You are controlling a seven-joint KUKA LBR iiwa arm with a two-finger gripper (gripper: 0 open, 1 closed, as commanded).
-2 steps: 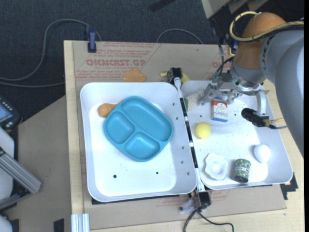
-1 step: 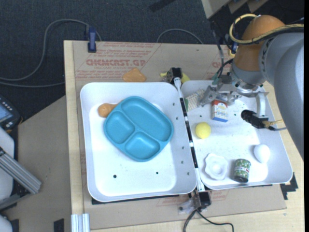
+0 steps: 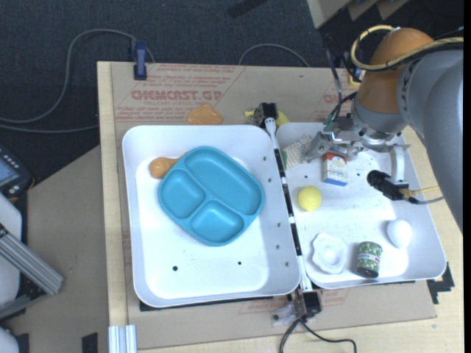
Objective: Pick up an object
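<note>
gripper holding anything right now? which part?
Cannot tell. The gripper sits at the top of the small carton in the right bin, but the arm hides any contact.

blue tray [image 3: 211,194] crowds left bin [image 3: 147,271]; front clear.

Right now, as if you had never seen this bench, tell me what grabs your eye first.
The big blue three-section plastic plate dominates the left white bin, with a small orange object peeking out at its upper left edge. In the right white bin, the grey arm's gripper hangs over a small white, red and blue carton, near a yellow ball and a green-labelled can.
</note>
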